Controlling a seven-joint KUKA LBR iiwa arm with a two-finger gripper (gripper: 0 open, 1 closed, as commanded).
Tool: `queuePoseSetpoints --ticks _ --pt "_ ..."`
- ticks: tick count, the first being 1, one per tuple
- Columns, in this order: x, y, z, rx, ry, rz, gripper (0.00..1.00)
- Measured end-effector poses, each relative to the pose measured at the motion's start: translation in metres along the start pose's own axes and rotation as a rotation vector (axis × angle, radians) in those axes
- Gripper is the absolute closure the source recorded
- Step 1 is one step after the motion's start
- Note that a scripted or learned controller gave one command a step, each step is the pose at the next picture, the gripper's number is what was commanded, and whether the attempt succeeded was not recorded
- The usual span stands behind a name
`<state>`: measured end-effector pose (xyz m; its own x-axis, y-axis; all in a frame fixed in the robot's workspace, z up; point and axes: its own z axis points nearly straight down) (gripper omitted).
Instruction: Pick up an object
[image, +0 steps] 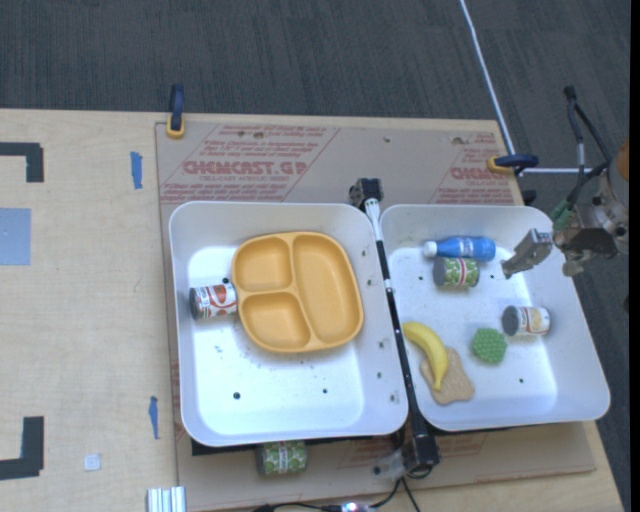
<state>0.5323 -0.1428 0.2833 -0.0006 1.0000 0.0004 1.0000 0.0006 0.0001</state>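
Grey claw (535, 252) hung over the right bin's (580, 395) upper right edge, arm coming in from the right. Couldn't tell whether it was spread or pressed together; nothing visibly in it.

Nearest candidates sat just left of it: a blue bottle (462, 247) lying on its side, long axis left-right, and a green-labelled can (457, 273) right below, touching or nearly so. A small white-and-yellow can (527, 320) lay below the claw, also left-right, with a green ball (489, 345) beside it. Banana (428, 350) and a slice of bread (453, 380) were further down-left.

My read: the small can was the cleanest target, standing apart, straight below the claw. The bottle and green can looked too crowded.
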Motion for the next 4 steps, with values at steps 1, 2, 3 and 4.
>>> queuePoseSetpoints --ticks 1,2,3,4 --pt "-0.011 0.019 0.169 0.002 0.000 0.001 0.00" --pt "0.019 0.065 0.197 -0.004 -0.001 -0.001 0.00" --pt "0.050 -0.007 0.196 -0.004 0.000 0.001 0.00" --pt "0.050 -0.050 0.196 -0.008 -0.002 0.001 0.00"
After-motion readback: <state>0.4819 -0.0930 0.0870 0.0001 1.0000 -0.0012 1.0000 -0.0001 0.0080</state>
